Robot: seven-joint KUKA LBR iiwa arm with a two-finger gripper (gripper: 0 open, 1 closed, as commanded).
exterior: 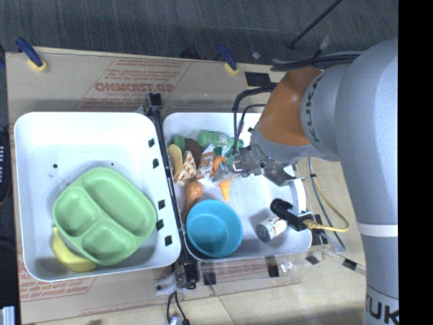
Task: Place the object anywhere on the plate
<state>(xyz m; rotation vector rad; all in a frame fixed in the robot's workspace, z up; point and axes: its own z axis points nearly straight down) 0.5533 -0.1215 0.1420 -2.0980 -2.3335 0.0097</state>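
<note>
Gripper (233, 162) reaching down into the right bin (298, 246) among piled toy food (196, 161), finger state impossible to tell, green divided plate (105, 214) sitting in the left bin (34, 147), blue bowl (214, 229) lying nearby

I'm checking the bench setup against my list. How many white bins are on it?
2. The left bin holds the green divided plate. The right bin, touching it side by side, holds the blue bowl and a pile of small items, partly hidden by the arm.
</note>
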